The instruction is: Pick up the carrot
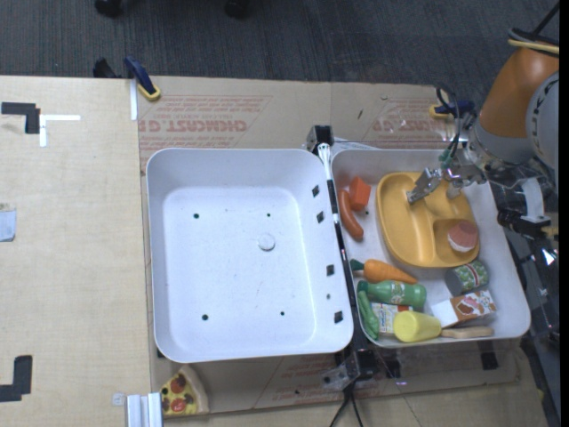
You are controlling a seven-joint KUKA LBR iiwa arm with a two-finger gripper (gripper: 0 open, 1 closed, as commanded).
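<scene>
Here the left bin [178, 265] is sitting beside the right bin [508, 265], their walls touching. In the right bin a hot dog [352, 221] is lying along the left wall, and the carrot [388, 271] is resting just below it, tip pointing left, touching the green bottle [393, 293] beneath. A yellow plate [404, 229] is leaning to the carrot's right. The gripper [430, 183] is hovering over the plate's upper edge, well apart from the carrot; whether its fingers are apart or together I cannot tell.
</scene>
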